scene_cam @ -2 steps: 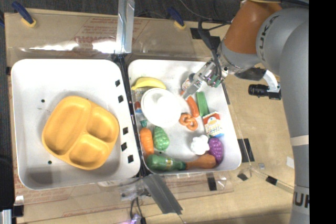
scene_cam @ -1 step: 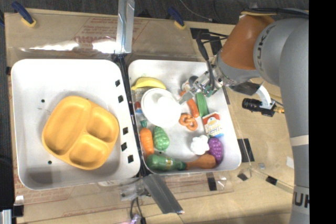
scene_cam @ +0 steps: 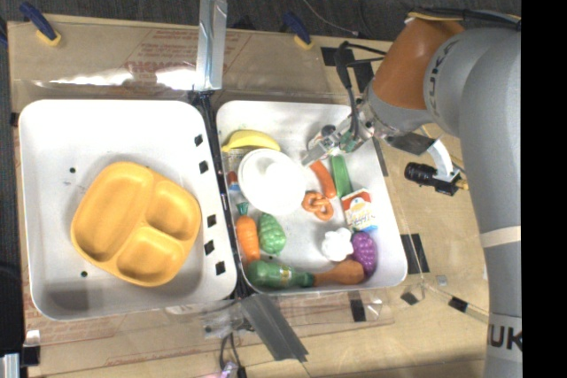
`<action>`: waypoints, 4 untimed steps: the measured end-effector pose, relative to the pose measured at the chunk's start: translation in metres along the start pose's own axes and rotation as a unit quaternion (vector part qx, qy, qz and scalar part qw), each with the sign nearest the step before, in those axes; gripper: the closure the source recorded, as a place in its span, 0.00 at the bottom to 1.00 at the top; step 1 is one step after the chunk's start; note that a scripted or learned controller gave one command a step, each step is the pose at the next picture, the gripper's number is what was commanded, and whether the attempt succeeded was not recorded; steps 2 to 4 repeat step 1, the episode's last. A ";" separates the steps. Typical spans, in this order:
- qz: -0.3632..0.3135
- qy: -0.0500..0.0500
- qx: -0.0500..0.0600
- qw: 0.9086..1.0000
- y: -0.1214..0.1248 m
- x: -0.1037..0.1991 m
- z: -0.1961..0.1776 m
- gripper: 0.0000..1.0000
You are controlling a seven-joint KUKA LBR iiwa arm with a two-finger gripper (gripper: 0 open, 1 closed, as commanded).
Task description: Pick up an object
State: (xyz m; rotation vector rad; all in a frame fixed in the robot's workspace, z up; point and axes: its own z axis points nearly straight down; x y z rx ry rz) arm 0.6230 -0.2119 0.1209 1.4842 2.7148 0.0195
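Arm: the grey KUKA arm fills the right side, its lower link running up from the bottom edge; it bends over at the orange band and points its wrist down and to the left, into the right bin.
Gripper: the gripper sits low over the far right part of the right bin, near its back wall. The metal fingertips are small and glinting; how wide they stand cannot be told, and nothing is plainly seen between them.
Right bin, near edge: a green bottle lies along the front wall, with a brown drumstick-like piece beside it and a purple grape bunch at the right corner.
Right bin, middle: an orange carrot and a green knobbly piece lie by the left wall; a white lumpy piece and a small red-and-white carton lie to the right; an orange ring-shaped piece sits between.
Right bin, far part: a white round bowl rests beside a yellow banana; an orange stick and a green stick lie just below the gripper.
Left bin: the left bin bears a yellow divided tray.
Bench: brown board lies beyond the bins, blue clamps at its back edge.
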 end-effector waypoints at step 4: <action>0.054 -0.002 -0.002 0.999 -0.021 0.015 0.001 0.00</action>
